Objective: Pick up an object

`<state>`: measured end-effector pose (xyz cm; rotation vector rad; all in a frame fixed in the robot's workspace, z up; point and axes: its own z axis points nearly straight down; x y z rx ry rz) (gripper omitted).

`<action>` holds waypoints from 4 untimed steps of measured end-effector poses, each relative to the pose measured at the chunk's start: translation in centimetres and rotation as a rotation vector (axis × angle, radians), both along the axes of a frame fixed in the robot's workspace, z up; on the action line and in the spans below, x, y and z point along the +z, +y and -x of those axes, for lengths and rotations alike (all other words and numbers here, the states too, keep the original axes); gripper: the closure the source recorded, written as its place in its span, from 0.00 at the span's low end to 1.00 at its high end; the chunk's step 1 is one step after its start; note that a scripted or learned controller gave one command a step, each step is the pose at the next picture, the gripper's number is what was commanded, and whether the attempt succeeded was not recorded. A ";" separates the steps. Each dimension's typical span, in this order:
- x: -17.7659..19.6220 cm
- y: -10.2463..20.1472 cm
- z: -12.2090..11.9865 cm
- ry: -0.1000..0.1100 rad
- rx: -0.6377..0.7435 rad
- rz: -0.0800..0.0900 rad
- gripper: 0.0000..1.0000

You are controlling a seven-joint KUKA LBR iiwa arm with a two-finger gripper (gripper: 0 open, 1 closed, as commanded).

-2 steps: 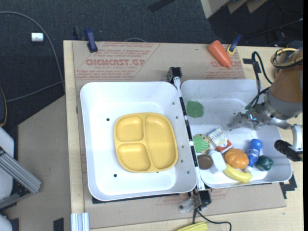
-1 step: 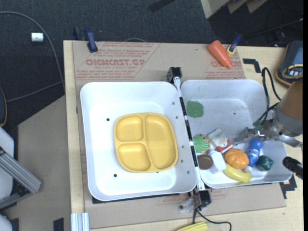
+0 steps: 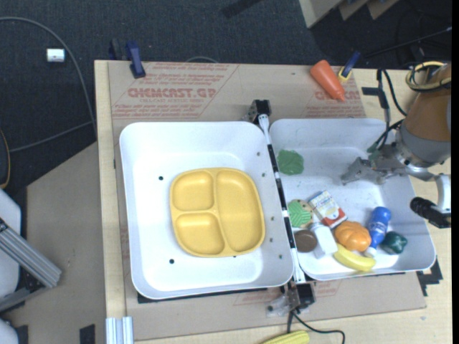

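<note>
the gripper [image 3: 356, 170] hangs over the right bin [image 3: 326, 131], its grip impossible to judge. a banana [image 3: 353, 259] lies below, long axis running left-right, beside a blue bottle [image 3: 379, 223] standing roughly upright.

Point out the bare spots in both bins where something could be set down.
Left bin: bare floor all around the yellow plate, widest along its upper side. Right bin: bare between the green piece and the gripper. The lower part is crowded around the banana and blue bottle.
</note>
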<state>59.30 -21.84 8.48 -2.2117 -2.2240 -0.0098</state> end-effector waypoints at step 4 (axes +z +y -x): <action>1.0 0.5 7.3 0.001 -0.007 0.007 1.00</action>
